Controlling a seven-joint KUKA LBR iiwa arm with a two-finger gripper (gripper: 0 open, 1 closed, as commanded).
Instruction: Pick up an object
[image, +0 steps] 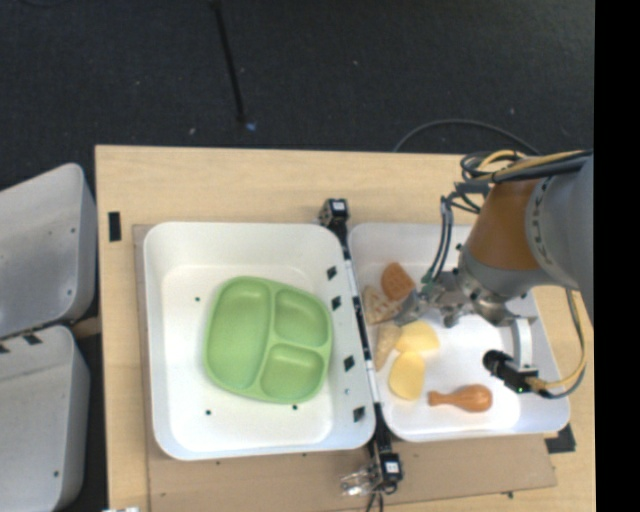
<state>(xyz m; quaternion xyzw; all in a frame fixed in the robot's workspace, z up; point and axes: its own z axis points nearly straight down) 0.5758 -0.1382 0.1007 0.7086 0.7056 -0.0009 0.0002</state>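
The right bin (530, 415) holds several food-like pieces. A brown chunk (397, 280) lies near its left wall, with a beige piece (377, 306) just below it. Two yellow pieces (419, 338) (406, 377) lie in the middle, and an orange-brown drumstick shape (463, 399) rests near the front. My gripper (427, 305) hangs low over the bin, just right of the brown chunk and directly above the upper yellow piece. I see nothing lifted off the bin floor.
A green divided plate (268, 340) lies in the left bin (170, 420). The ridge between the bins (352, 330) carries small black clips. Cables (440, 250) loop behind the wrist, and a black part (503, 368) sticks out over the right bin's right side.
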